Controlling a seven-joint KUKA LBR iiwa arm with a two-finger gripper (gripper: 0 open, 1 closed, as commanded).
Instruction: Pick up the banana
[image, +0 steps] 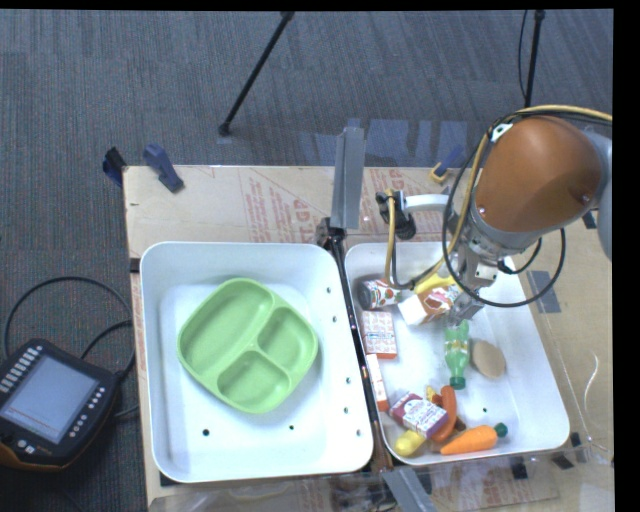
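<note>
1. Nearest the camera, along the near wall of the right bin, a carrot with a green top is seen lying flat, with a small yellow item and a red-and-white packet just to its left.
2. A green bottle is seen mid-bin, and a tan rounded piece lies just to its right.
3. A red-and-white carton is noted against the right bin's left wall, with a small can beyond it.
4. The left bin is occupied by a green divided plate, resting at its centre.
5. The arm's orange band is seen above the far right of the right bin; the gripper is lowered into the far part of that bin.
6. The banana, a yellow shape, is seen just left of the gripper, beside a white-and-red item; contact with the gripper cannot be told.
7. Whether the gripper is open or closed cannot be told, as it is masked by the wrist and cables.
8. A teach pendant is noted on the carpet, far left.
</note>
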